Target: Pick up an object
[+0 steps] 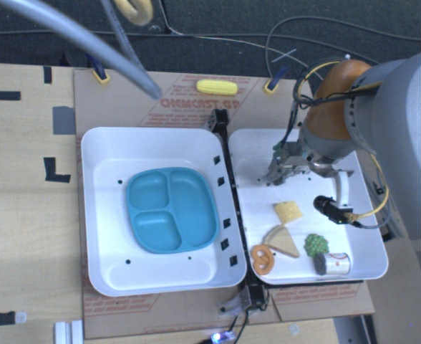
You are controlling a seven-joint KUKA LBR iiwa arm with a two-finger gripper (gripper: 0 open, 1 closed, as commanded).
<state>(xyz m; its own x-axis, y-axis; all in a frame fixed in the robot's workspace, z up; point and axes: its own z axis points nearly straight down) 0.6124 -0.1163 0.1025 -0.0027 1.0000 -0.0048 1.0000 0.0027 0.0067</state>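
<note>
Two white bins are seen side by side on the bench, split by a black divider (225,185). In the left bin (99,192) a blue tray (172,209) with three compartments is laid flat near the middle. The arm (382,120) is brought in from the right, its orange band (336,110) standing above the wrist, and the gripper (276,174) is lowered over the upper left part of the right bin (371,264), close to the bare white floor. Whether anything is grasped or touched cannot be told (the tips are small and dark against the floor), and nothing is seen between them. The objects are gathered in the lower half of that bin, apart from the gripper: a yellow cheese piece (288,211), a tan wedge (282,242) just below it, a pretzel (262,259) at the lower left corner, touching the wedge, a green broccoli (315,245), and a small can (334,264) lying on its side just beside the broccoli. A yellow item (216,87) is laid on the cardboard above the bins.
</note>
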